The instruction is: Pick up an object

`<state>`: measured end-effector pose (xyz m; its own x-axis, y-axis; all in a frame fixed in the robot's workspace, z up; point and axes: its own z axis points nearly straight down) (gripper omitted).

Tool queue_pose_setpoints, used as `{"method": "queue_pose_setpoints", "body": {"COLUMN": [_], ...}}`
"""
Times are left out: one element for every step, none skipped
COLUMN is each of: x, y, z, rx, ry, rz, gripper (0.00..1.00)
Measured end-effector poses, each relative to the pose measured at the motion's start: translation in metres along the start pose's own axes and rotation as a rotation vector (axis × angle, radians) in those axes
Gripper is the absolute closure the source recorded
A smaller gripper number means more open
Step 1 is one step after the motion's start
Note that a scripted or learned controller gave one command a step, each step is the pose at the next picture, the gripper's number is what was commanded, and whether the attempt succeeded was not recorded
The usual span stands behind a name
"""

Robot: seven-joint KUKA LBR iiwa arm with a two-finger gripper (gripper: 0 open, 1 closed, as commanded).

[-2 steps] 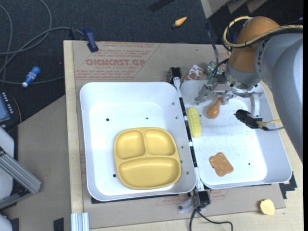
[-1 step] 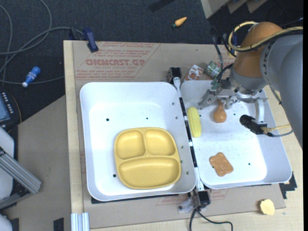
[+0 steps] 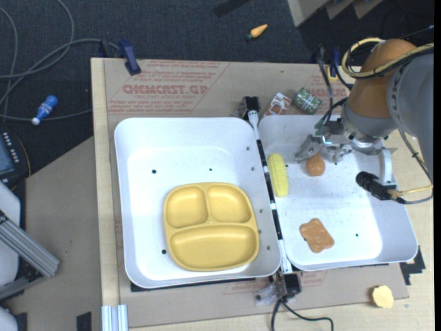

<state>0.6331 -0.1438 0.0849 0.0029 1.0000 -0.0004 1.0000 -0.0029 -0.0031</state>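
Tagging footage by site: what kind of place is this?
Likely a robotics lab bench: two white bins on a board, toy food such as a corn cob, loose cables on dark carpet.

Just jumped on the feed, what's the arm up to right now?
The gripper is down in the right bin, right over a small orange-brown object near the back. Whether it has a grip on it can't be told from this angle. A corn cob lies along that bin's left wall and a brown flat piece sits nearer the front. The left bin holds a yellow divided plate, untouched.
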Motion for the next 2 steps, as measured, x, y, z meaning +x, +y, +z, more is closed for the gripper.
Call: {"method": "queue_pose_setpoints", "body": {"x": [0.002, 0.074], "y": [0.001, -0.057], "z": [-0.01, -0.13], "rx": [-0.003, -0.007], "ry": [0.001, 0.002], "rz": [-0.002, -0.009], "gripper": [1.0, 1.0]}}
